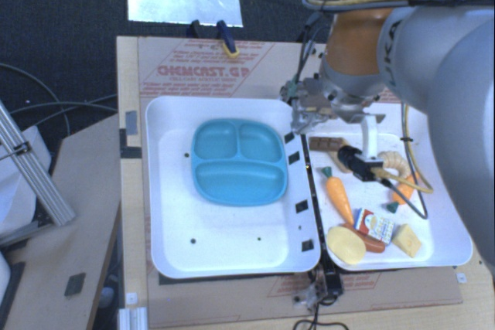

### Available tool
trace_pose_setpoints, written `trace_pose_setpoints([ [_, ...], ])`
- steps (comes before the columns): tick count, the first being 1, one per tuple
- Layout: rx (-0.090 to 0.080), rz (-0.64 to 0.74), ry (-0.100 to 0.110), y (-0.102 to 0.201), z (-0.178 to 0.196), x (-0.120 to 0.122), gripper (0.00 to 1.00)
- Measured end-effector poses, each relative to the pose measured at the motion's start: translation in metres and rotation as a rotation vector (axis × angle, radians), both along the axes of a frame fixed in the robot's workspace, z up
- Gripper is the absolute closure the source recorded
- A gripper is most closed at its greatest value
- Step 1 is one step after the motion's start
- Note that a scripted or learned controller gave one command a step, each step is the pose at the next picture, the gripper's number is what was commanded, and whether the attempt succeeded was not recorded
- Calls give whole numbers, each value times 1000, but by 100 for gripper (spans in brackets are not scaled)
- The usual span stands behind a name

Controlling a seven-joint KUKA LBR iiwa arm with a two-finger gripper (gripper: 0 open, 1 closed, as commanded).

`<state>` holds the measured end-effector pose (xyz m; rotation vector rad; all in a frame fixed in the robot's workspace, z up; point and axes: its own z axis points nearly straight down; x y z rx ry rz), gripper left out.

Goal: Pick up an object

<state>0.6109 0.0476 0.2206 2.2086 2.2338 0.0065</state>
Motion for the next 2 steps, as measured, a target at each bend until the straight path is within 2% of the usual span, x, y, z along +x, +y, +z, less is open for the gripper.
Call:
trace_pose_setpoints([
  [1, -3, -5, 1, 13, -5, 4, 100],
  [2, -1, -5, -1, 18, 13, 11, 100],
])
